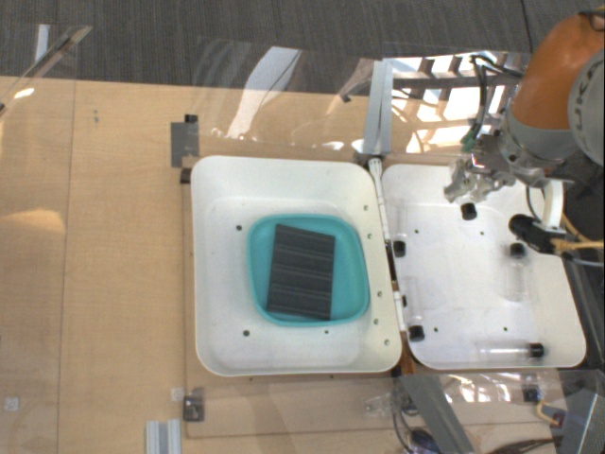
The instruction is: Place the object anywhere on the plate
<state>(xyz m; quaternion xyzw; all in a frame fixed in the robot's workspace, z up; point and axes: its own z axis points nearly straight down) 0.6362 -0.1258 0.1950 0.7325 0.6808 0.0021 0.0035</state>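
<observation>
Object (302, 271) lies flat on the plate (354, 287) — placing looks done; gripper (470, 189), at three o'clock, holds nothing, its opening unclear — next, retreat.

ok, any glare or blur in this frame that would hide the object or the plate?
Camera view: glare sits on the clear panels along the bench's far edge and by the arm; the dark ribbed object on the teal plate is evenly lit and sharp; the pincer over the right bin is small, somewhat soft against bright background.
</observation>
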